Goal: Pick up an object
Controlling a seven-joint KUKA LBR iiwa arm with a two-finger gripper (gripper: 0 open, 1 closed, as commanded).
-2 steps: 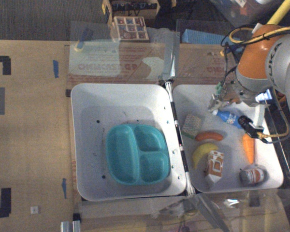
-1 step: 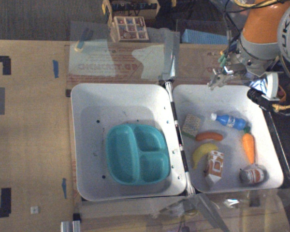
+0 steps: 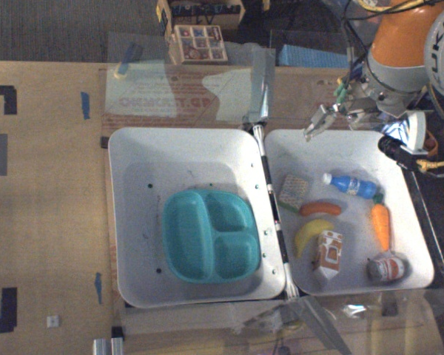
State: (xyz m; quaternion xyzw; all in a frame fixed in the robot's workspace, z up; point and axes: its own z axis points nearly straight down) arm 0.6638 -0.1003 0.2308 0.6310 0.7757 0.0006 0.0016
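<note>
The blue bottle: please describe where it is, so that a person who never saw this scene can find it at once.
Look in the right white bin, in its far half. The blue bottle lies on its side there, with its white cap towards the bin divider. It is the only blue thing; the sausage and carrot nearby are red and orange.

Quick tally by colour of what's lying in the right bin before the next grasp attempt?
Orange or red: 2, the carrot and the sausage
Yellow: 1, the banana
Blue: 1, the bottle
Mixed or pale print: 3, the carton, the can and the speckled packet
Total: 7
</note>
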